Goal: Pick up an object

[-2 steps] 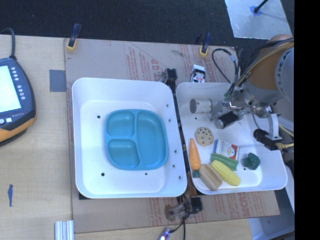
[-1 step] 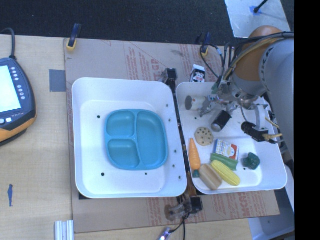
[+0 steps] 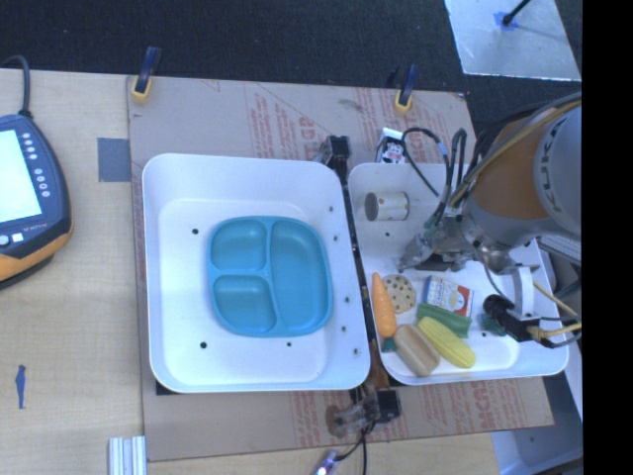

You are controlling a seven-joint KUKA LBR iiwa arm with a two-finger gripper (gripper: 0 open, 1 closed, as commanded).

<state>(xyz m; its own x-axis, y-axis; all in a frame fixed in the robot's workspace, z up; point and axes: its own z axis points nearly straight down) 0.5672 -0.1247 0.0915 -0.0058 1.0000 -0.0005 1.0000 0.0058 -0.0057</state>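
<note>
The right bin (image 3: 425,178) holds several small things. A silvery can (image 3: 388,206) lies on its side at the back. An orange carrot (image 3: 383,307) rests along the left wall, with a round speckled cookie (image 3: 399,290) beside it. A small red and white carton (image 3: 447,293), a green vegetable (image 3: 442,318), a yellow corn cob (image 3: 447,342) and a tan bread roll (image 3: 413,352) lie toward the front. My gripper (image 3: 427,253) hangs low over the middle of this bin, just behind the cookie and the carton. Nothing is seen in it.
The left bin (image 3: 168,265) carries a blue divided plate (image 3: 269,275). A grey and orange teach pendant (image 3: 25,196) lies on the bench at the far left. Clamps (image 3: 144,77) pin the cardboard sheet at the back. The arm's bulk covers the right bin's right side.
</note>
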